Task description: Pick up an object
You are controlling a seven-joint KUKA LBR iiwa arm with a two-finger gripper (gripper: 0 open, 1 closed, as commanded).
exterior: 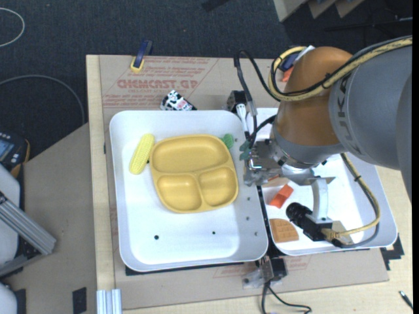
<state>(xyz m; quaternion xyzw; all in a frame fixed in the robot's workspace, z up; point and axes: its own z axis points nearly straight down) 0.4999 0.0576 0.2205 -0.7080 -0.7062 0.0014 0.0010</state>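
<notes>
The gripper (pixel 283 183) hangs over the right bin (pixel 366 201); whether it is open or closed I cannot tell. An orange block (pixel 280 196) lies just near of it.

Left of the gripper (pixel 256 165), the yellow three-compartment plastic tray (pixel 194 172) hogs the middle of the left white bin (pixel 124 195), with a yellow toy corn cob (pixel 141 153) touching its far edge. Bare floor in front of the tray. Below the jaws, an orange block (pixel 280 196) and tan waffle piece (pixel 283 229) crowd the right bin.
</notes>
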